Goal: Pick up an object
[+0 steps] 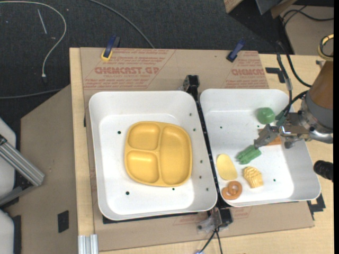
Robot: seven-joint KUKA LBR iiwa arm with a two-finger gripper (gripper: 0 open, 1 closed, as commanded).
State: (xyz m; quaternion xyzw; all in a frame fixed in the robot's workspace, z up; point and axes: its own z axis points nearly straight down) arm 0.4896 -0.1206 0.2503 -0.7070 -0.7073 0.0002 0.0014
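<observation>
In the right bin [296, 189], near its right wall, the end effector [266, 136] hangs over crowded toys; its opening I cannot tell. The green piece [248, 154] beneath could slip sideways or get nudged.

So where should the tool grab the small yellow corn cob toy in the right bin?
Across the middle of the yellow corn cob toy, coming straight down: it lies flat, short and stubby, with free space on its right side and the orange ring close on its left.
</observation>
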